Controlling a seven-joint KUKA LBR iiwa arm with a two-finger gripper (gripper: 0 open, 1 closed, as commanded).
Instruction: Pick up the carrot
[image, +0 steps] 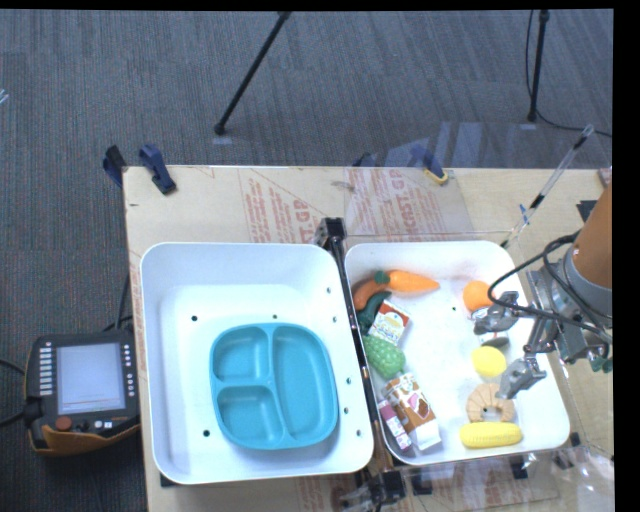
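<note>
You can see two shallow white plastic bins side by side on the bench. The left bin (165, 300) holds a light blue plastic plate (273, 385) with three sections. The right bin (455, 255) is full of toy food.

Your long orange toy carrot (412, 282) lies near the top left of the right bin, pointing to the right. Its thick end touches a small brown and green toy (367, 293). Just below sits a little juice box with a red and green label (390, 324), then a bumpy green toy vegetable (384, 356), then a brown and white carton (413, 410).

The grey two-finger gripper (508, 345) hangs over the right side of that bin, well apart from the carrot. Its fingers are spread wide with nothing between them. A round orange toy fruit (478, 295) sits by the upper finger. A yellow ball-shaped lemon (489, 361), a tan ring-shaped pastry (490, 404) and a yellow corn cob (491, 435) lie near the lower finger.
</note>
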